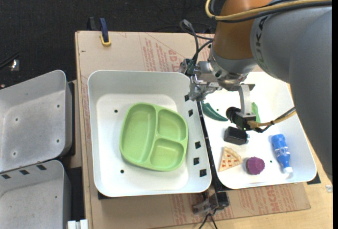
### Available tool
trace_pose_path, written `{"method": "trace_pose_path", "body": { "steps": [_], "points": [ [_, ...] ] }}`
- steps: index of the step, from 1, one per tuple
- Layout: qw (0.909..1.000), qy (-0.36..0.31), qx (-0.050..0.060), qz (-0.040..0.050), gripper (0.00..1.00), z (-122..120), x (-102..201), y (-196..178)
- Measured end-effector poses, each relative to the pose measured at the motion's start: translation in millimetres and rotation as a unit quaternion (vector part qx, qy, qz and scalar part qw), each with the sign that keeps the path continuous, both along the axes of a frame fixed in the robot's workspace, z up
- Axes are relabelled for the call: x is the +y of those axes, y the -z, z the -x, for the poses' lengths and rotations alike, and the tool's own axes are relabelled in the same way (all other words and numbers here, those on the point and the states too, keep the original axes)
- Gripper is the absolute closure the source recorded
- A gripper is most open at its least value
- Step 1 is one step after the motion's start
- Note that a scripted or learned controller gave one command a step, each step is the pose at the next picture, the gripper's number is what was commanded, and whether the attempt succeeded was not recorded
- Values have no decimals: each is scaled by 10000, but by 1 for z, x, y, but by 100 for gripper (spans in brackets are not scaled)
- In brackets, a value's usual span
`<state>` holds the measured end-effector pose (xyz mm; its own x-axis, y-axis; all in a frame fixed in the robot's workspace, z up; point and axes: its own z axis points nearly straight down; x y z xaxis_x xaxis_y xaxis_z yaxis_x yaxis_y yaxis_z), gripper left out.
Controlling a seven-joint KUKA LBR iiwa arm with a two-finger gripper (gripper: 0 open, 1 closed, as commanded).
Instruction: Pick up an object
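Several small things lie in the right bin (296, 172): a dark green curved piece (213, 112), a bright green strip (255, 112), a pizza-slice toy (229, 159), a purple lump (255, 165) and a blue bottle (281, 152). My gripper (207, 91) hangs under the orange-banded wrist over the right bin's upper left corner, by the wall between the bins. It is just above and left of the dark green piece. The wrist hides the gripper's lower part.
The left bin (105, 117) holds a light green divided plate (154, 137). The grey arm covers the right bin's upper right part. Two white lids (31, 117) lie off the bench at the left.
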<state>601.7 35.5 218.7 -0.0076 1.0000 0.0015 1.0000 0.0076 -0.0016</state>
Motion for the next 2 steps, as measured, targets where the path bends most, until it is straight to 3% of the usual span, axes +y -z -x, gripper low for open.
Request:
{"method": "trace_pose_path", "body": {
  "steps": [1, 2],
  "points": [
    [10000, -1, -16, -2, 100, -7, 51, -3],
    [10000, 27, -7, 8, 0, -7, 47, -2]
  ]
}}
